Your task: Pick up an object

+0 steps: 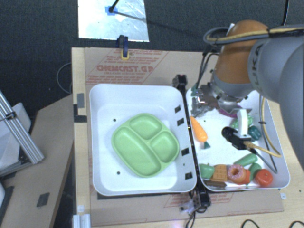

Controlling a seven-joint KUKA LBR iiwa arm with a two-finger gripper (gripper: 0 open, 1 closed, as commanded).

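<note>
- While my tool (199,104) hung over the far left corner of the right shallow white bin (216,148), I could not tell whether it was apart or together. The grey wrist above it hid that, and I saw nothing clamped in it.
- A small orange tapered toy carrot (200,130) lay just beside the tool on its near side. It sat close along the wall shared with the left shallow white bin (109,103), and I judged it the likeliest thing to pick.
- My first worry was that wall. With the carrot so near it, a descent could land one side of the tool on the rim or on the small black clips (179,109), stopping me short.
- My second worry was the carrot's shape. It looked smooth and narrowed to a point, so a close across the thin end might squeeze it out sideways.
- My third worry was aim. The carrot lay at a slant, and a tool not turned to match it could merely nudge it along the wall.
- A pink-iced toy doughnut (236,173) and a red toy tomato (264,177) sat well apart from the carrot at the bin's near edge, so I expected no trouble from them.
- The pale green divided plastic plate (145,144) lay in the left bin.
</note>
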